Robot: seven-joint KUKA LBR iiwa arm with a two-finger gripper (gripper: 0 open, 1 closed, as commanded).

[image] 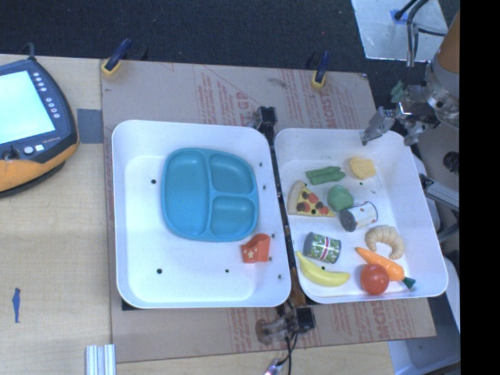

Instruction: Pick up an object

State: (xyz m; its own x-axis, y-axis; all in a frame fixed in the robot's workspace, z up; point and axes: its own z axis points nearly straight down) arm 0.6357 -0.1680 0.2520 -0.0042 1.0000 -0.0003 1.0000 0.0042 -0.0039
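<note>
Hovering at the far right corner of the right bin (pixel 422 209), the metal gripper (pixel 388 125) has its fingers spread, holding nothing, near a glossy yellow plastic piece (pixel 361 167).

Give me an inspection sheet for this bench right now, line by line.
Surface: cardboard sheet on a wooden bench, held by two clamps; two white bins side by side.
Job's things: right bin holds a pizza slice, green can, banana, tomato, carrot, croissant and more toy food. Left bin holds a blue divided plate and a red piece.
Clutter: nothing seen.
Grippers: gripper over the right bin's far corner, holding nothing seen.
Cables: one at the near edge.
Surroundings: orange teach pendant at left.
</note>
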